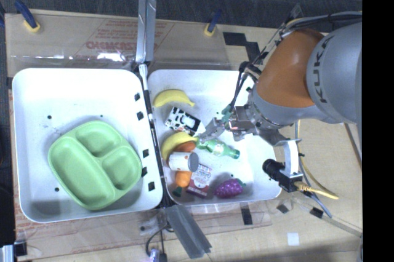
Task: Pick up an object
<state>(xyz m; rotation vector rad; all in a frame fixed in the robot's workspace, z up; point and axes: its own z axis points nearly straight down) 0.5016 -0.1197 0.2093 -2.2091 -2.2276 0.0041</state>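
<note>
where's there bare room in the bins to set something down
Bare floor rings the green divided plate in the left bin, widest along its top. The right bin is crowded: bananas, bottle, grapes; only its top right is bare.

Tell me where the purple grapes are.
The purple grapes lie in the right bin, near its front edge, right of the orange and below the green bottle.

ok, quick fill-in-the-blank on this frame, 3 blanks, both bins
1. The green tray lies in the ____ bin.
2. The purple grapes sit near the right bin's ____ edge.
3. The tray has ____ compartments.

Missing words: left; bottom; three
</note>
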